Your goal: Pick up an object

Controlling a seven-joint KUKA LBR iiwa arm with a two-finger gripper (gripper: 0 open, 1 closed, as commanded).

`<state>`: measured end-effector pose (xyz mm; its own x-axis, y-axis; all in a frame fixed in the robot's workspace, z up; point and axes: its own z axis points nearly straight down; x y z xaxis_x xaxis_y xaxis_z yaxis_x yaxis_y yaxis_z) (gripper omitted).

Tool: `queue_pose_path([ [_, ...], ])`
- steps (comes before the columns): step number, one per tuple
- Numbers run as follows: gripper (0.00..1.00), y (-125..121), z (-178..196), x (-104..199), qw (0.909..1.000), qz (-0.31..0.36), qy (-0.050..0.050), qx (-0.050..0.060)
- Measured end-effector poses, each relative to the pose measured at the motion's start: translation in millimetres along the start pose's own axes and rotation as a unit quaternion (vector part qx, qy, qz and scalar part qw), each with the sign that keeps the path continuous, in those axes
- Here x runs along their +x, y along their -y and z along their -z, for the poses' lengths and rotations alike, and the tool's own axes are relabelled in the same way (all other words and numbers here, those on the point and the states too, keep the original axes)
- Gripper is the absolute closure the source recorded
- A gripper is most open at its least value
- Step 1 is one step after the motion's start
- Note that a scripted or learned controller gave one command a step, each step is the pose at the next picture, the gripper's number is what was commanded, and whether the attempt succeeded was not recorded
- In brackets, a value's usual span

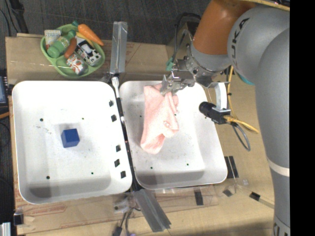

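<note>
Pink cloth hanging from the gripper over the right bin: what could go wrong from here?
1. The gripper appears to pinch only the top edge of the pink fabric cloth, so it might slip free during a lift.
2. The cloth's lower end rests on the floor of the right white bin; moving sideways could drag it against the divider between the bins.
</note>
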<state>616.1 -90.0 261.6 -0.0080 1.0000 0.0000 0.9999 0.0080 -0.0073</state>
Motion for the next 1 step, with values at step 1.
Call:
queue_pose_path([
  [1, 0.0, 17.9, -129.9, -8.9, 1.0, -0.002, 0.0, 0.0],
])
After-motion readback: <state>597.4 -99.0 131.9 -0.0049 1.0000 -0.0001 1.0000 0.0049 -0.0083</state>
